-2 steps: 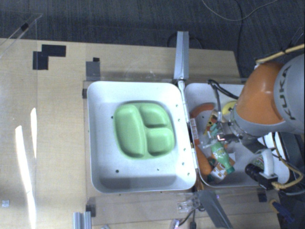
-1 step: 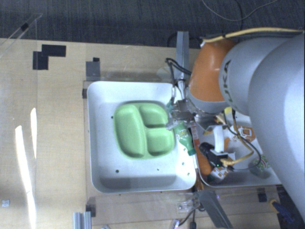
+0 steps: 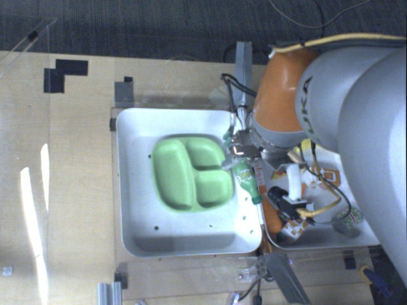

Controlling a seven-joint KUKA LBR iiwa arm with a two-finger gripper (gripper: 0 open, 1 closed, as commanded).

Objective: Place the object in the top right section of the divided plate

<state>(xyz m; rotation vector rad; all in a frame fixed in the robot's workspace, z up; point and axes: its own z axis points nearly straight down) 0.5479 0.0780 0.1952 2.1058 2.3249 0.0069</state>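
Quick count: two white bins on the desk (image 3: 76, 170), a left bin (image 3: 137, 234) and a right bin (image 3: 327, 235). One green divided plate (image 3: 170, 176) with three sections. One small green thing (image 3: 247, 180). One arm (image 3: 356, 94). In the right bin I count three bits: an orange-and-white pack (image 3: 321, 178), a brownish-orange thing (image 3: 272, 216) and a grey round one (image 3: 348, 221). The arm hides the rest.

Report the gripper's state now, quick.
Gripper: cannot be told whether open or shut; it hangs at the right rim of the green divided plate, a green object close by.
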